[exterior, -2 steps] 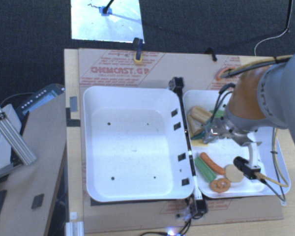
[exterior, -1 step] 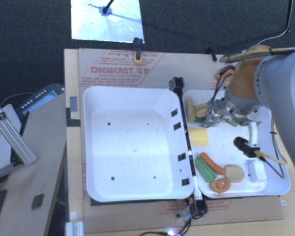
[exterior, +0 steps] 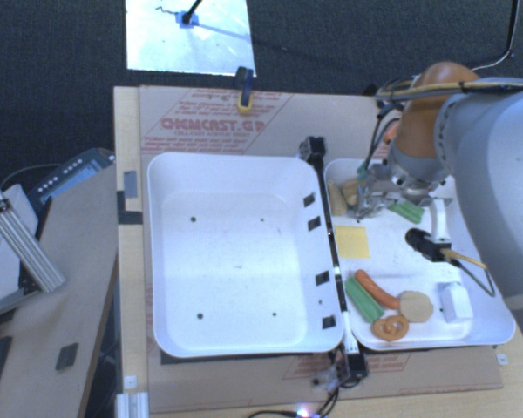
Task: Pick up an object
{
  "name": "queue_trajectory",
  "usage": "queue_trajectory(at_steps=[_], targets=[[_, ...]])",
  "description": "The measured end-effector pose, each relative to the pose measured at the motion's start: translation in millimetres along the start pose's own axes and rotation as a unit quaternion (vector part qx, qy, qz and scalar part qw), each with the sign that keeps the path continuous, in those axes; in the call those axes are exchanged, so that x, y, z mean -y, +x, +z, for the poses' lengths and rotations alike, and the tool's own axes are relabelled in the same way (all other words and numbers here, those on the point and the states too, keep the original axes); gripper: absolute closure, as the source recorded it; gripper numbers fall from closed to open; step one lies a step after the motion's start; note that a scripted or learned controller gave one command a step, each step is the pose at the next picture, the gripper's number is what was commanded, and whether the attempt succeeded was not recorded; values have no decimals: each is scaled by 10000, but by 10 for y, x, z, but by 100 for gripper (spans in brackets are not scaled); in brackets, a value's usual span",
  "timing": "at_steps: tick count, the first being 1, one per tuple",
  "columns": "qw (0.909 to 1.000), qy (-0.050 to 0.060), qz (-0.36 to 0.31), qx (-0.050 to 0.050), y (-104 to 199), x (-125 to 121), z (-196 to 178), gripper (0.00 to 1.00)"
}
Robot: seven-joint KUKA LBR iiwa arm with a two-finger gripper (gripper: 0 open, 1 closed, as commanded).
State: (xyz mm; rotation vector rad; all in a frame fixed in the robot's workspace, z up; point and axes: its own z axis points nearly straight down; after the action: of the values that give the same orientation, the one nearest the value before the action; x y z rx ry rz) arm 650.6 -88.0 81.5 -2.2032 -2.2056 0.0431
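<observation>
At the right bin's (exterior: 497, 325) near edge lie an orange slice (exterior: 390, 327), a tan disc (exterior: 415, 306), a white block (exterior: 454, 301), a carrot (exterior: 376, 289) and a green stick (exterior: 362, 298). A yellow square (exterior: 351, 241) has bare floor around it. Farther back, the gripper (exterior: 372, 197) is low by a tan piece (exterior: 349, 192); its grip is too hidden to tell. The left bin (exterior: 235, 255) is all open room.

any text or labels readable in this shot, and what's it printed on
"CHEMCAST GP": red print on the board under the bins, above the left bin.
A smaller red line under that word: too blurred to read.
Red print on the board's near edge below the bins: too small to read.
Buttons on the grey device at far left: no legible marks.
</observation>
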Motion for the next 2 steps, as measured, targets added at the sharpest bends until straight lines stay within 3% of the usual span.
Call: queue_trajectory(at_steps=[1,2], targets=[[10000,-33,4,26,-22,2,0,0],[10000,93,-14,3,-73,-71,8,0]])
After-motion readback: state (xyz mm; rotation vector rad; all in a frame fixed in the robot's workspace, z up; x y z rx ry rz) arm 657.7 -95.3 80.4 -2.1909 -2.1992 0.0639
